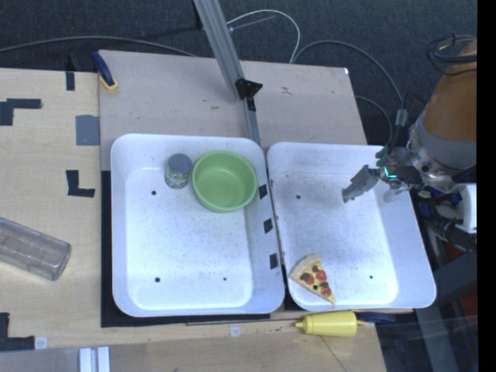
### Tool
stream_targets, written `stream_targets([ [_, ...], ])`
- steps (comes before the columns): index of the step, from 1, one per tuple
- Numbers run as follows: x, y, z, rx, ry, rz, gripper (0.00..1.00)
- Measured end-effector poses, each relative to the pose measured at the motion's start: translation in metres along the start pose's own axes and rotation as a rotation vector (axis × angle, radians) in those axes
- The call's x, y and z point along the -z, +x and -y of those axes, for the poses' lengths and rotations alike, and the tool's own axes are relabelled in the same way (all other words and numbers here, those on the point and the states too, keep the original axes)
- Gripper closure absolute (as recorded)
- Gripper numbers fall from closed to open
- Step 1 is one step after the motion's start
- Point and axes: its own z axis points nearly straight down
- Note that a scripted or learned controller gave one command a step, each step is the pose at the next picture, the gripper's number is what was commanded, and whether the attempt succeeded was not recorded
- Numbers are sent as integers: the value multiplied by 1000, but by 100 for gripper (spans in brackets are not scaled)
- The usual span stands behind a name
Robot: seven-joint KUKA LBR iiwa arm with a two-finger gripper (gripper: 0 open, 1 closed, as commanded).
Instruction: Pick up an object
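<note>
Where the arm enters from the right edge of the frame, its gripper point(373, 183) hangs over the upper right part of the right bin point(341, 231), one dark finger pointing toward the bin's middle; whether the fingers stand apart or together cannot be told. Nothing is seen between them. A pizza-slice toy point(313, 277) lies at the right bin's lower left corner. A green bowl point(225, 180) sits in the left bin point(186, 262), just beside a small grey-lidded jar point(178, 170). A yellow bottle point(329, 324) lies on the tabletop point(170, 84) below the right bin.
</note>
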Motion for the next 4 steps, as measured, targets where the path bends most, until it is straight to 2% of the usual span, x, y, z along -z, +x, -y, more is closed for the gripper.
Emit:
stream_targets([
  [2,-90,-3,-3,-2,5,0,0],
  [3,-149,-7,-10,-1,6,0,0],
  [4,-136,-6,-11,0,2,-1,100],
])
